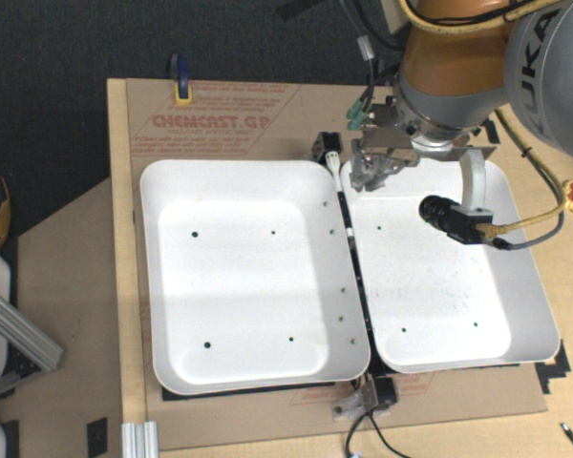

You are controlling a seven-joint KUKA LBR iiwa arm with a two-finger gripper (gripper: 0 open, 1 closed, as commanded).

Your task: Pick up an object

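Note:
My gripper (374, 172) hangs below the grey wrist and orange band, over the far left corner of the right white bin (516, 303). It is close to the divide between the two bins. The metal tip looks small and grey against the bin's white floor. The left white bin (162, 256) lies to its left, with a bare white floor marked by small dark dots.
A black cylindrical fitting (451, 218) with a yellow cable juts from the arm over the right bin. Both bins rest on a brown board (220, 113) with a blue clamp (180, 70) at its far edge. Black clips (325, 146) sit at the bins' far junction.

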